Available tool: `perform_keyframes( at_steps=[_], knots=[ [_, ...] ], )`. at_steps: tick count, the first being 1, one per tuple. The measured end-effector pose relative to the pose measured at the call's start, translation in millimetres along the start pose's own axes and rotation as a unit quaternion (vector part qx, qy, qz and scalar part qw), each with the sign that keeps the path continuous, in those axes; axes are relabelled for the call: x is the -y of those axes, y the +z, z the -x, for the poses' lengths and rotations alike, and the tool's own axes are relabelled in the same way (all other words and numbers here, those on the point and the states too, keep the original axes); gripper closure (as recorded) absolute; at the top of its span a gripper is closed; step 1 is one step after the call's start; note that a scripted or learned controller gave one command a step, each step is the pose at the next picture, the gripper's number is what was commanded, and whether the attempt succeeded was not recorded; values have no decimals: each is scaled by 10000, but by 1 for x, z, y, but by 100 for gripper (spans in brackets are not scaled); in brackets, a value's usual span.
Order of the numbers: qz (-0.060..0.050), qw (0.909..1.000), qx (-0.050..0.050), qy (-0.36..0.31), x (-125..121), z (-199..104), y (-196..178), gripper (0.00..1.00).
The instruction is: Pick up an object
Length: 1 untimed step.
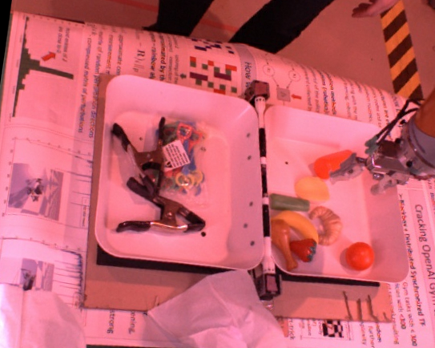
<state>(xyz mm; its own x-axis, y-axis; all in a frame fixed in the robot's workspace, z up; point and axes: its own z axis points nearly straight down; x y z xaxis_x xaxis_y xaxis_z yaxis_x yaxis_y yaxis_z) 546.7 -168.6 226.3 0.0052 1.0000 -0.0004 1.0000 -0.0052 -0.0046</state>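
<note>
The right bin holds toy food. An orange carrot-shaped piece lies near its upper middle. Below it sit a yellow piece, a green stick, a tan ring-shaped pastry, a banana, a red piece and a red-orange ball. My gripper reaches in from the right, low over the bin. Its tip is right against the carrot piece's right end. I cannot make out whether the piece is gripped.
The left bin holds black hand tools and a clear bag of coloured rings. A black-and-white bar runs between the bins. Crumpled white paper lies in front. A person's legs stand behind the bench.
</note>
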Motion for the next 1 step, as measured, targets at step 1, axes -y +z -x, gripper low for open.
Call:
perform_keyframes(
  at_steps=[1],
  knots=[
    [6, 10000, 1, -2, 4, 0, 41, 0]
  ],
)
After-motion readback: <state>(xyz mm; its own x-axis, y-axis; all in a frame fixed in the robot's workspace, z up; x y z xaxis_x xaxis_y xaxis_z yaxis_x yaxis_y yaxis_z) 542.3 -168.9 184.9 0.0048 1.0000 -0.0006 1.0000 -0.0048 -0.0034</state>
